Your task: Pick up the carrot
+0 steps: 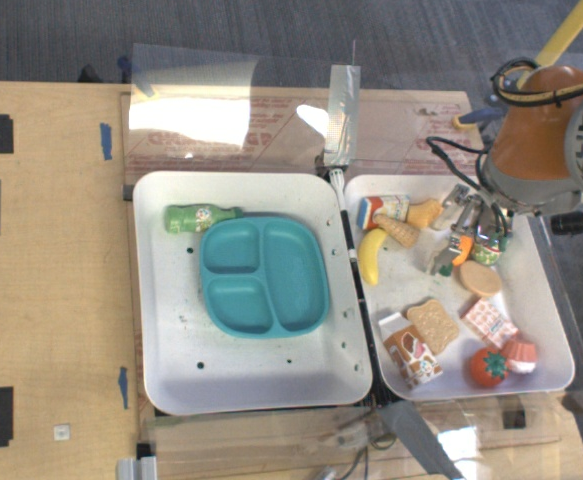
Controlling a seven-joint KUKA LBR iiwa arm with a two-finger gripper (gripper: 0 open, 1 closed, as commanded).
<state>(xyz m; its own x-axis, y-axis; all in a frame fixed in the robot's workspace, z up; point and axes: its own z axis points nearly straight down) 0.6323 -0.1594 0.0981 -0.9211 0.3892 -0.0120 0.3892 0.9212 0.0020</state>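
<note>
The carrot [460,253] is a small orange piece with a green leafy end, lying in the upper middle of the right bin [556,313]. My gripper [460,240] hangs right over it, low in the bin, coming down from the orange-banded wrist at the upper right. Metal gripper parts cover part of the carrot, and I cannot make out whether it is gripped or merely lying under them.
Around the carrot lie a tan round slice [481,279], a banana [371,256], a cone [401,231] and a red-and-white can [381,211]. Toast [433,323], a carton [411,355] and a tomato [487,367] sit nearer the front. The left bin holds a teal divided plate [264,273] and a green bottle [201,217].
</note>
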